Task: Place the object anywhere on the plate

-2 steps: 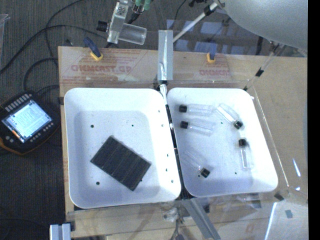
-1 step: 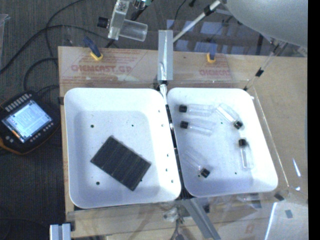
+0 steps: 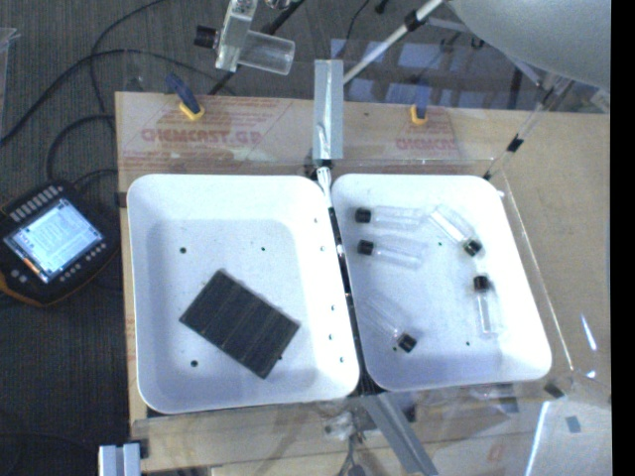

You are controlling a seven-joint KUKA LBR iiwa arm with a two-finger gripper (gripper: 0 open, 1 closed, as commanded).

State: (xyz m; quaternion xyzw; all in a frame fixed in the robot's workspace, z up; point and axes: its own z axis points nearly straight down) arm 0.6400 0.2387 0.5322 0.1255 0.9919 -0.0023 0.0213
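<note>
So far nothing is placed. From the overhead camera, 5 clear vials, such as one vial [image 3: 456, 230], lie scattered in the right bin [image 3: 516, 365]; the dark plate [image 3: 239, 323] lies bare in the left bin [image 3: 149, 266]. The arm [image 3: 546, 13] hangs at the upper right; whether its end effector is wide or narrow I cannot tell. Picking and placing both remain.

Pale wooden bench [image 3: 566, 226] under two white bins [image 3: 159, 216] [image 3: 516, 360], perhaps clamped.
</note>
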